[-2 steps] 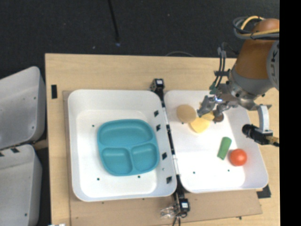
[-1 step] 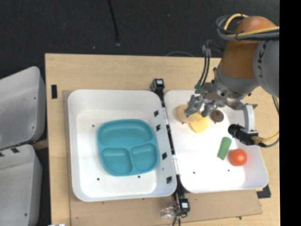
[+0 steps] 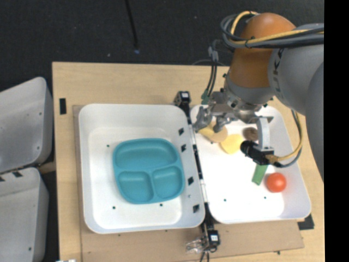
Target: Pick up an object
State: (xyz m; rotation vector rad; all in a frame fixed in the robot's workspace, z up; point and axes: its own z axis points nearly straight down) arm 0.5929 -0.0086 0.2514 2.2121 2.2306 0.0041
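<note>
No lettering can be made out on anything from here. The gripper (image 3: 214,125) is down at the upper left corner of the right bin (image 3: 240,206), right over a tan wedge-shaped piece (image 3: 210,134), and I can't tell how its tips are set. The grey arm reaches in from the right, orange band above, wrist bent low. A yellow piece (image 3: 231,144) sits beside; a green stick (image 3: 258,174) and red ball (image 3: 276,182) lie nearer. The teal divided tray (image 3: 147,170) fills the left bin (image 3: 92,212).
</note>
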